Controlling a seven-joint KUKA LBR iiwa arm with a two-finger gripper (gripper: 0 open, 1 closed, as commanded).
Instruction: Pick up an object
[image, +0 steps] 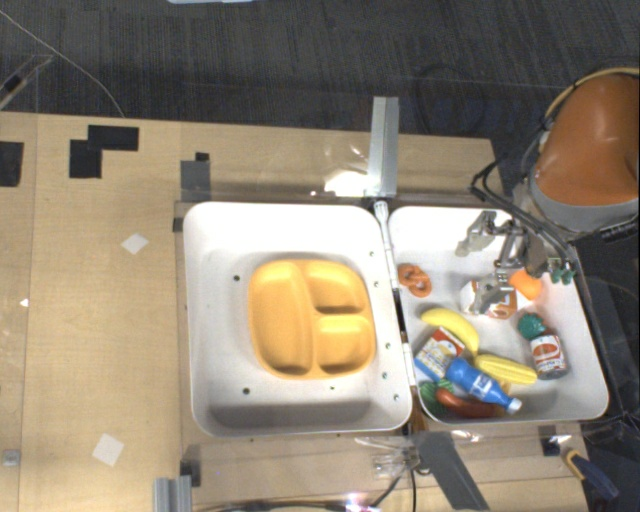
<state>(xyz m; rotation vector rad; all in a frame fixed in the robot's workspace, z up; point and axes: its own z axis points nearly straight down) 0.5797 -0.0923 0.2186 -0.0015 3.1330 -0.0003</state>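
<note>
The tool (490, 268) hangs in the right bin (590, 385) — fingers spread apart, gripping nothing — near an orange object (527, 286).

- Light falls evenly from above; the scene is bright, with colours clear and unsaturated by haze.
- Left of the gripper (492, 268), a white glare patch sits on the clear sheet by the metal post (384, 150).
- Far left of the gripper, the left bin (215, 300) holds a soft grey shadow along its near wall, under the yellow tray (310, 315).
- Below the gripper, the toys cast only short, faint shadows on the right bin (580, 390).
- Above the gripper, the orange band (590, 140) looks slightly soft.
- The dark floor beyond the bench is dim and grainy.
- Overall sharpness is modest; small labels are unreadable.
</note>
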